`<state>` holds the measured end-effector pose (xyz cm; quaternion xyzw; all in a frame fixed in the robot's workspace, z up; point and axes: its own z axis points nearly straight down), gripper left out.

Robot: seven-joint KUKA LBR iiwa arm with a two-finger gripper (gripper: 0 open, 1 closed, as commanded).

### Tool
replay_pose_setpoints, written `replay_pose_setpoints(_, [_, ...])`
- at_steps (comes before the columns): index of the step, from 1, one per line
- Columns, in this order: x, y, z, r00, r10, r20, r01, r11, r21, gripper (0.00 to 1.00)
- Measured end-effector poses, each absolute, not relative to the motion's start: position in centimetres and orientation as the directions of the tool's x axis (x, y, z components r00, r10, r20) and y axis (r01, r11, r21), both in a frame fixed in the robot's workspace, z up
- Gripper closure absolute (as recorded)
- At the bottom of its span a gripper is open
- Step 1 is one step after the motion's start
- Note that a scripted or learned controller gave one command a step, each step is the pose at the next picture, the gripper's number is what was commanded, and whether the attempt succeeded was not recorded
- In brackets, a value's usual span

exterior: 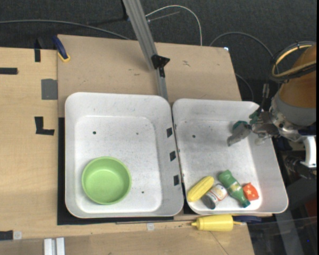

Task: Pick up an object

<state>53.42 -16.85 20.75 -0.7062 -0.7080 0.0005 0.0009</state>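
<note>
Arm (297,89): cut off at the frame's right edge; only the orange band and wrist are in frame.

Gripper (238,133), over the right bin's (202,110) upper right area: blurred, fingertips merge into one dark smear, opening not resolvable.

Small can (217,194) near that bin's front edge: label too small to read.

Yellow bottle (215,223) on the table's front edge: its tip is hidden partly beneath the bin rim.

Table (21,142): cut off at left and bottom.

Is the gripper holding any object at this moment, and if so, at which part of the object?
Nothing is held. The gripper hangs over bare floor of the right bin, apart from the objects at its near end.
</note>
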Motion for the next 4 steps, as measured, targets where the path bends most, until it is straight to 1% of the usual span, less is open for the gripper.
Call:
replay_pose_setpoints(1, [53.4, -16.9, 20.8, -0.002, 1.000, 0.000, 1.000, 0.002, -0.002, 0.00])
replay_pose_setpoints(2, [53.1, -17.4, 14.5, -0.001, 1.000, 0.001, 1.000, 0.001, -0.008, 0.00])
replay_pose_setpoints(3, [52.9, -17.3, 9.1, -0.001, 1.000, 0.001, 1.000, 0.001, -0.007, 0.00])
replay_pose_setpoints(4, [53.0, -17.3, 10.4, -0.002, 1.000, 0.001, 1.000, 0.002, -0.004, 1.00])
